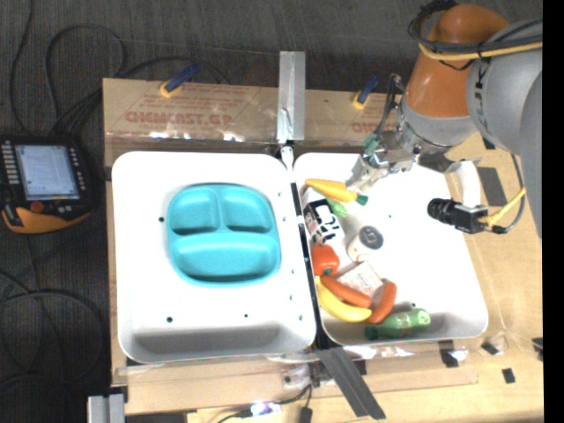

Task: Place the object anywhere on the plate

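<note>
Camera view: the gripper hangs over the right bin, beside a toy carrot; its grip state cannot be told. A blue plate sits in the left bin.

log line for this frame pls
gripper over right bin, at carrot | blue plate in left bin bare | placement not done

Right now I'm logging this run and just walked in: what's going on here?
The grey arm reaches in from the right, and its hand sits low over the right bin, at the green end of a yellow-orange carrot. More toy food is piled along that bin's left side. The blue plate in the left bin has nothing on it yet.
</note>
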{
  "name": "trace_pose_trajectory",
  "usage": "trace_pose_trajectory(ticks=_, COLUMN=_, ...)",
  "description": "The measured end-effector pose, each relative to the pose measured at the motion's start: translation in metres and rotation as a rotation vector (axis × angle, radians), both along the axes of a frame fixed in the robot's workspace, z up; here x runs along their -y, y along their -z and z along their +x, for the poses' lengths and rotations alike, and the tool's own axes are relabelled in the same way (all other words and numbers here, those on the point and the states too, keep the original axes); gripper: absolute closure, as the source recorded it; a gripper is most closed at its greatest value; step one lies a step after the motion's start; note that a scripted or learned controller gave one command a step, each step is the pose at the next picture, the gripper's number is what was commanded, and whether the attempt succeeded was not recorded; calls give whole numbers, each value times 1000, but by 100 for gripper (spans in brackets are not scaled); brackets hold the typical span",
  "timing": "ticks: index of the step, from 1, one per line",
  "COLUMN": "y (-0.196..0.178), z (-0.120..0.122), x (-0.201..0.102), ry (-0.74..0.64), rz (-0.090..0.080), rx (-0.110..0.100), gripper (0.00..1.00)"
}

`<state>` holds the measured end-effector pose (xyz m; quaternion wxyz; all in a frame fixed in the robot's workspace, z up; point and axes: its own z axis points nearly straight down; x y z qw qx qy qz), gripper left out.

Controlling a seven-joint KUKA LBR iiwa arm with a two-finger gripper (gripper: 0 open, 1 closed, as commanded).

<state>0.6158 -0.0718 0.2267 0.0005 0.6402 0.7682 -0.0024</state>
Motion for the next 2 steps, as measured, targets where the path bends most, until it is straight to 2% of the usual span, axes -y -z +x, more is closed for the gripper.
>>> trace_pose_trajectory(ticks=1, y=5, z=-27, x=-38, ry=-237, rz=4, rx=0, gripper=100)
trace_pose_trajectory(ticks=2, y=19, z=-53, x=-125, ry=-253, rz=5, rx=-1, gripper=100)
